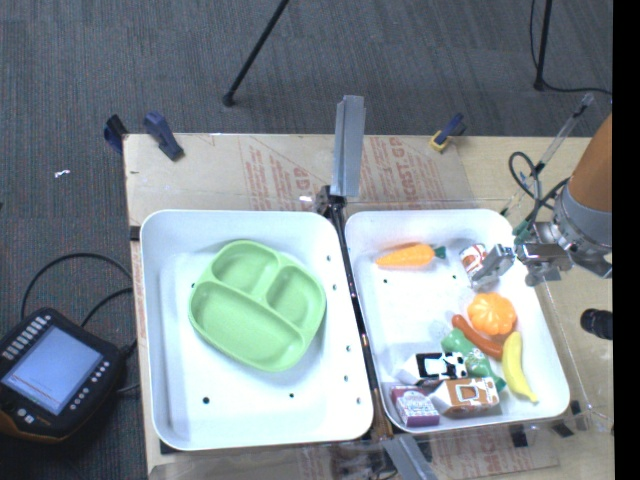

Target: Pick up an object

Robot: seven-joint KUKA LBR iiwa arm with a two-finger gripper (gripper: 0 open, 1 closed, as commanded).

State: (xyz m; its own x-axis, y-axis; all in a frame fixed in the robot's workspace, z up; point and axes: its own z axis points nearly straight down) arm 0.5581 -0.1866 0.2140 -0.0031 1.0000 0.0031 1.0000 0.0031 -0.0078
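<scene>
Gripper [497, 262] over right bin [400, 230] near toy carrot [406, 256], orange fruit [491, 313], banana [517, 366]; finger spread and any hold cannot be told.

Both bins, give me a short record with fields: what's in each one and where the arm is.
left bin: green divided plate
right bin: toy carrot, small can, orange fruit, banana, black and white toy, small boxes at the near edge
arm: reaching in over the right bin's far right corner
gripper: beside the small can, above the orange fruit; nothing visibly held
</scene>
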